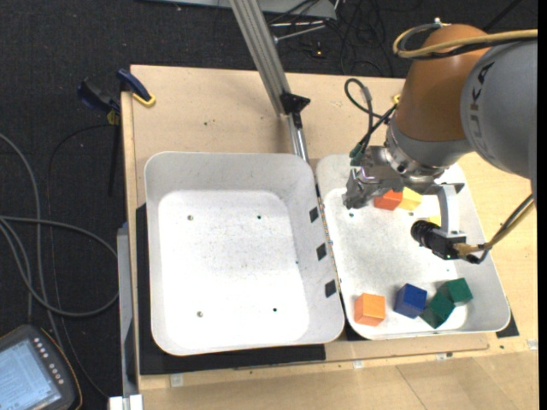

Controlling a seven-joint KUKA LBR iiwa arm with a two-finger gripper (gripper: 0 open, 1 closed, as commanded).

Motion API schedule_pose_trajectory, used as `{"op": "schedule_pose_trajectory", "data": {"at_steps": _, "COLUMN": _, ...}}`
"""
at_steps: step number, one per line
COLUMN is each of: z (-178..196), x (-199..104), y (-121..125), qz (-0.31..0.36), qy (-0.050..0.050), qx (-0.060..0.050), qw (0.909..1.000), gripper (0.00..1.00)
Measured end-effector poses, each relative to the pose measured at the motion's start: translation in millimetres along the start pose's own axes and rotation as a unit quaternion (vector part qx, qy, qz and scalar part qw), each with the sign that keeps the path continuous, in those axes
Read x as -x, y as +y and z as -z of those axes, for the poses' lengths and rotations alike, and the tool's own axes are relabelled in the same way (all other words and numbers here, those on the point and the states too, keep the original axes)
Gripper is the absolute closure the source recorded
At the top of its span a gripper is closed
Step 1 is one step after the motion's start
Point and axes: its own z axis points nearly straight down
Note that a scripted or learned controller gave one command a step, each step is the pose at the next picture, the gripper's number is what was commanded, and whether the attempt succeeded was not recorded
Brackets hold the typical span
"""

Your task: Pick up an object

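My gripper [363, 190] hangs over the back left part of the right bin [376, 246], under the grey and orange arm. Right beside its fingers lies an orange block [390, 200], with a yellow block [412, 199] just to its right. At the bin's front sit another orange block [370, 308], a blue block [410, 300] and two green blocks [459, 290] [440, 308]. I see nothing between the fingers.
The left bin [171, 229] stands beside the right one, sharing a middle rim. A metal pole [261, 45] slants down to the bins' back edge. A black fitting [432, 237] on the arm hangs over the right bin. Cables and a blue clamp [111, 96] lie off the bench.
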Motion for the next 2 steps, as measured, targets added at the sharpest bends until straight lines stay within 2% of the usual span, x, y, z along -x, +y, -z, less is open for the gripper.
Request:
{"op": "schedule_pose_trajectory", "data": {"at_steps": 1, "z": 5, "x": -42, "y": -24, "qz": 0.0, "qy": 0.0, "qx": 0.0, "qw": 1.0, "gripper": 1.0}}
{"op": "schedule_pose_trajectory", "data": {"at_steps": 2, "z": 13, "x": -98, "y": -40, "qz": 0.0, "qy": 0.0, "qx": 0.001, "qw": 1.0, "gripper": 1.0}}
